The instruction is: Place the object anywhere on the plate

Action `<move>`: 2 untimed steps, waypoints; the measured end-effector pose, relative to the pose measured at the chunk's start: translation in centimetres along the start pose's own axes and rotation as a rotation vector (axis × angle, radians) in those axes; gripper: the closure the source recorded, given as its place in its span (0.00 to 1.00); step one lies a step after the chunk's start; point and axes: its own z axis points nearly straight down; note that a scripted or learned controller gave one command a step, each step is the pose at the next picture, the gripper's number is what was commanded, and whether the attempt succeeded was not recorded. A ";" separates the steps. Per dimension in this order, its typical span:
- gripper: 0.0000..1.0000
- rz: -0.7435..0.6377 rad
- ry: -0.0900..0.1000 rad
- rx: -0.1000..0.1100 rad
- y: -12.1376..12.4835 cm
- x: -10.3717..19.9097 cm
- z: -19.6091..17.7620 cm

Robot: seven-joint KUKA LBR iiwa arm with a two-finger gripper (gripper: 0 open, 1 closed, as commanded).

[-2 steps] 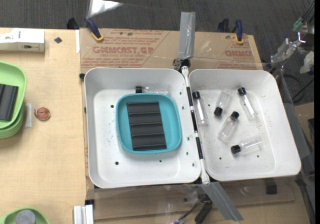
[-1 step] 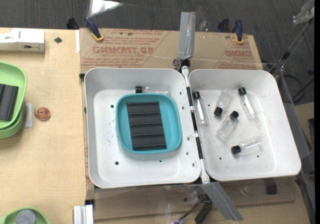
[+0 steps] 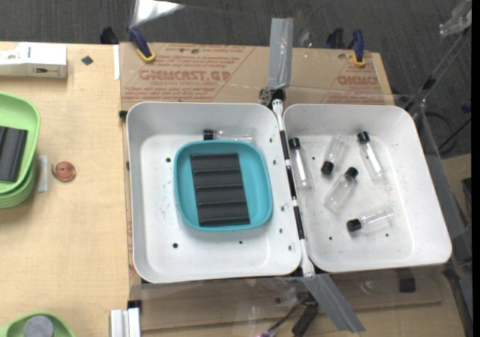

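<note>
A teal square plate [image 3: 223, 185] lies in the left white bin [image 3: 150, 245] and carries a black ribbed insert [image 3: 218, 188]. Just behind the plate, a clear vial with a black cap [image 3: 225, 135] lies on its side by the bin's far wall. Several more clear, black-capped vials are scattered flat in the right white bin [image 3: 420, 245]: one along its left wall [image 3: 298, 163], one near the middle [image 3: 341, 187], one toward the front [image 3: 370, 221].
Behind the bins a cardboard sheet [image 3: 187, 73] is held by clamps [image 3: 140, 44]. On the wooden bench to the left are a green tray [image 3: 22, 133], a small orange disc [image 3: 64, 171] and a white box [image 3: 34, 61].
</note>
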 end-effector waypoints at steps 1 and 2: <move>0.00 0.000 0.000 0.000 0.0 0.0 0.0; 0.00 0.000 0.000 0.000 0.0 0.0 0.0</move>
